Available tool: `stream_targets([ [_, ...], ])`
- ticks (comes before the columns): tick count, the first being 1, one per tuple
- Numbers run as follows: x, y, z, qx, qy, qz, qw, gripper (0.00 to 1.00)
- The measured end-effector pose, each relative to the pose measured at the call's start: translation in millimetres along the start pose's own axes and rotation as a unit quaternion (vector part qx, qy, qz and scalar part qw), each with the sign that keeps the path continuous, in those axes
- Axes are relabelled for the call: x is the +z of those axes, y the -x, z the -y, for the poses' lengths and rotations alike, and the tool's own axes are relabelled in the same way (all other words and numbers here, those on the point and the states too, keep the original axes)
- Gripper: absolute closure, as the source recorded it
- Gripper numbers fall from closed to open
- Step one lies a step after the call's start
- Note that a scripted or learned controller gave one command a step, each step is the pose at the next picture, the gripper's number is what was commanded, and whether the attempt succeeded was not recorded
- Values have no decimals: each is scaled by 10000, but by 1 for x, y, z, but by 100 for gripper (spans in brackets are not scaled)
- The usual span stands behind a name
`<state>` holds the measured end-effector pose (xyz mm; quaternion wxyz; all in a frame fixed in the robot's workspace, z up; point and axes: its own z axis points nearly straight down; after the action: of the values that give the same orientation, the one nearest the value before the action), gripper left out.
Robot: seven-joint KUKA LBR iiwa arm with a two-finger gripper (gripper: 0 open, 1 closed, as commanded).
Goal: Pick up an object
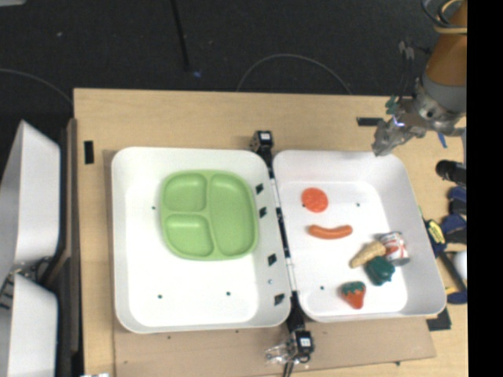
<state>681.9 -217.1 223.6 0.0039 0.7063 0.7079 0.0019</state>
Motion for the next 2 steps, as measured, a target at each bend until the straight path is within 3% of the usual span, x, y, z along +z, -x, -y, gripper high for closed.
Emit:
stream_targets([
  [2,-17,-93,19,-18,-31,-20,10000,100],
])
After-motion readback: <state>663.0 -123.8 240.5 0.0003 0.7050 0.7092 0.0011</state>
